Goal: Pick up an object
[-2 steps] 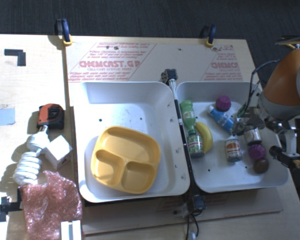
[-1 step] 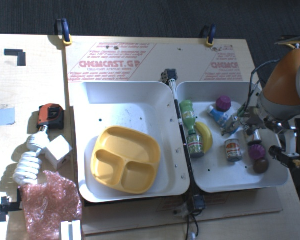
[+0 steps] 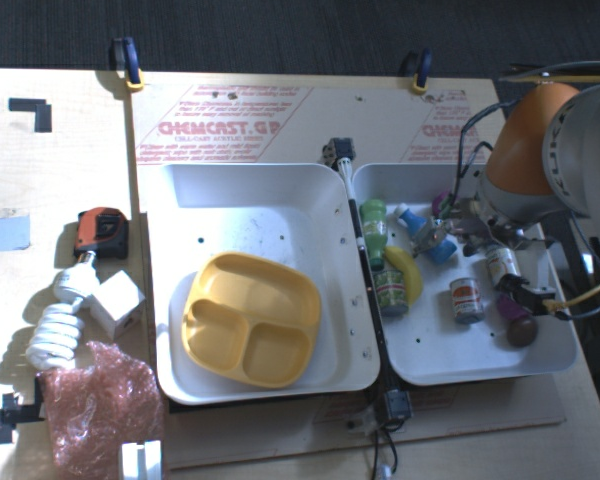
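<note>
The right bin (image 3: pixel 450 366) holds several small items: a green bottle (image 3: pixel 373 222), a banana (image 3: pixel 406 274), a small jar with a green label (image 3: pixel 389 294), a blue toy (image 3: pixel 426 236), a little can (image 3: pixel 466 300), a white bottle (image 3: pixel 500 265) and a dark plum-like ball (image 3: pixel 520 330). My gripper (image 3: pixel 450 228) hangs low over the bin's back part, right at the blue toy, below the orange wrist band (image 3: pixel 523 148). Cables and the wrist hide how it meets the toy.
A yellow divided plate (image 3: pixel 252 318) lies in the left bin (image 3: pixel 240 175). On the bench to the left are a tape measure (image 3: pixel 104 231), a spiral light bulb (image 3: pixel 58 323), a white cube (image 3: pixel 116 299) and pink bubble wrap (image 3: pixel 100 400).
</note>
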`<state>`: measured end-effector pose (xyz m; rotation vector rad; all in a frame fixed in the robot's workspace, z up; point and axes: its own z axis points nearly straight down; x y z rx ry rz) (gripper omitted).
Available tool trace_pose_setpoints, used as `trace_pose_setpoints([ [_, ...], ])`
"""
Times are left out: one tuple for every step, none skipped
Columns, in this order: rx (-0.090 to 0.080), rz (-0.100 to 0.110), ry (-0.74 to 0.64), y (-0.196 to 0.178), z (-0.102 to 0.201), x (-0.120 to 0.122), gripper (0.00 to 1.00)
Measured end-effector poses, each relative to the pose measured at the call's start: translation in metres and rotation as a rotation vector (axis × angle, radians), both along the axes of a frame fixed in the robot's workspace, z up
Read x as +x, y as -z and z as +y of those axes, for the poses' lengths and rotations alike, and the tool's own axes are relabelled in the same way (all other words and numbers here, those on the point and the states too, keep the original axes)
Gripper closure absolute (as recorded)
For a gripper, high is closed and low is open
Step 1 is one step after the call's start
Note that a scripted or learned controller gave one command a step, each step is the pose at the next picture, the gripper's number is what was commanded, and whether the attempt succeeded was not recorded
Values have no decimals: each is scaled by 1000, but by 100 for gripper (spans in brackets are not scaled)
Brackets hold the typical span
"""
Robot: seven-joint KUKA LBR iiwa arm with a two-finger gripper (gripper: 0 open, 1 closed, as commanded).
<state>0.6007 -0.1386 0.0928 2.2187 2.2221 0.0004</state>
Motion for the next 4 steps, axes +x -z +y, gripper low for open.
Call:
trace_pose_setpoints([
  [0, -1, 0, -10, -1, 0, 100],
  [1, 1, 1, -99, 56, -72, 100],
  [1, 2, 1, -116, 101, -99, 100],
  [1, 1, 3, -99, 116, -123, 100],
])
